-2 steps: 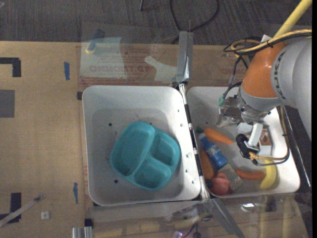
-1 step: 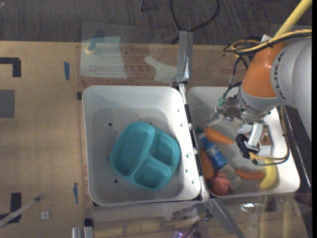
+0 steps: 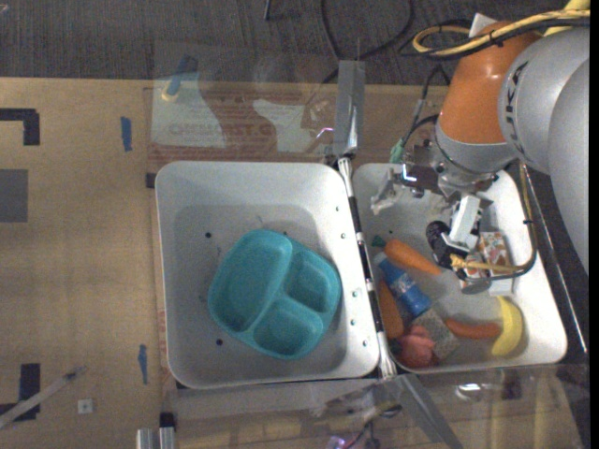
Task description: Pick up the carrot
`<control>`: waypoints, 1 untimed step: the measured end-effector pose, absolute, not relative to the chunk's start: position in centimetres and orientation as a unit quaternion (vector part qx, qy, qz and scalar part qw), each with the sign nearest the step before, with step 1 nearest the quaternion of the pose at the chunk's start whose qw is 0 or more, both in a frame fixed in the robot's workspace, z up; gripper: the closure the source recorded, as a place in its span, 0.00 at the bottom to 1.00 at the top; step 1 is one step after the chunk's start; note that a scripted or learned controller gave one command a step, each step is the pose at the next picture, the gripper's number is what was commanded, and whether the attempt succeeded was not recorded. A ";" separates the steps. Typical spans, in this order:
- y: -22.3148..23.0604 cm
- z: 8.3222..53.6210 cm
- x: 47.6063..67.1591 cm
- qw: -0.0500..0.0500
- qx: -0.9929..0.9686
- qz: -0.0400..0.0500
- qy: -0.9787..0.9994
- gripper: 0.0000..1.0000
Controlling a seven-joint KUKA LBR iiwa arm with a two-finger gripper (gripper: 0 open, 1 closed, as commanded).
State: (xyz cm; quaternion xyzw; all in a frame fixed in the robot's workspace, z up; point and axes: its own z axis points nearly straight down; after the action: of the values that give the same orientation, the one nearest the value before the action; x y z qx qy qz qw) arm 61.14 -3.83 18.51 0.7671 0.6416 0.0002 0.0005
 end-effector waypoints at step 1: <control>-2.8 18.6 61.1 0.000 0.769 0.000 0.639 0.00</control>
State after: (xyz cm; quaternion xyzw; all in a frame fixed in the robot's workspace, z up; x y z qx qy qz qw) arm 61.09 -2.77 18.62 0.7693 0.6389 -0.0001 0.0002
